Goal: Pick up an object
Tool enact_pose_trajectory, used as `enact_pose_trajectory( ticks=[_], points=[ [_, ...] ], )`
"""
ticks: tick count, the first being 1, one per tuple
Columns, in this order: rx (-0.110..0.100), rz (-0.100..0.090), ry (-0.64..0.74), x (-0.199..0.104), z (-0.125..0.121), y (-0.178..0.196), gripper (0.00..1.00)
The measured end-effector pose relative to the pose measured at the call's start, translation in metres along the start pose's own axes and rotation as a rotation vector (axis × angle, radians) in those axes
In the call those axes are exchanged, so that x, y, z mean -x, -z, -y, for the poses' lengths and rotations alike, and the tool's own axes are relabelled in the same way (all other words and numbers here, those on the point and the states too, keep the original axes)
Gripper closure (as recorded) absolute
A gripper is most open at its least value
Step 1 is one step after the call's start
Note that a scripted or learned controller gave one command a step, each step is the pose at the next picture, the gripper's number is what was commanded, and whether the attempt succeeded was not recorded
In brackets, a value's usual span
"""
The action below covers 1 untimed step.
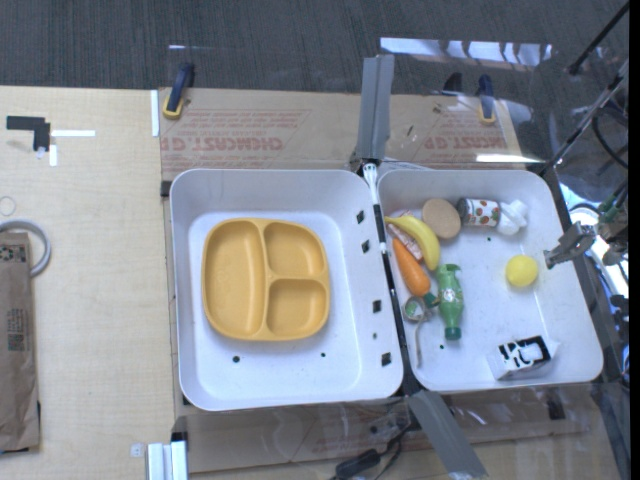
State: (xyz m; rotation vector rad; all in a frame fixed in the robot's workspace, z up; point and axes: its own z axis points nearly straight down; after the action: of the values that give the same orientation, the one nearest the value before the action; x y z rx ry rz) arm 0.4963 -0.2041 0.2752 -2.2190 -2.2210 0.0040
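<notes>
Objects for picking are all found in the right bin (560, 368), so nearest stuff first. A small black-and-white box (522, 355) is lying close to that bin's near right corner. A bit further in, a green bottle (450, 303) is laid on its side around the middle of the bin, with a small metal piece (413, 312) just beside it toward the left wall; what that piece is can't really be made out.

An orange carrot (410, 266) is stretched along the left wall, and a banana (418, 238) is touching it on the far side. A yellow lemon (521, 271) is parked by itself near the right edge, well apart from the pile.

At the far edge a tan round thing (441, 218), a little red-spotted container (481, 212) and something white and crumpled (513, 217) are lined up in a row.

The end effector (567, 245) is seen at the right bin's right rim, near the lemon but not touching it. Nothing is gripped by it, and whether it's spread or pressed together can't be told.

The left bin (190, 368) is taken up by a yellow divided plate (266, 278). Beyond both bins, a cardboard sheet (260, 133) is pinned to the far edge of the worktop (90, 218) by two clamps (178, 90).
</notes>
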Motion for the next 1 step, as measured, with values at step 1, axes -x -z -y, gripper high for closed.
enact_pose_trajectory(
  ticks=[1],
  points=[
    [0.001, 0.0, 0.103, 0.0179, -0.052, -0.0969, 0.0]
  ],
)
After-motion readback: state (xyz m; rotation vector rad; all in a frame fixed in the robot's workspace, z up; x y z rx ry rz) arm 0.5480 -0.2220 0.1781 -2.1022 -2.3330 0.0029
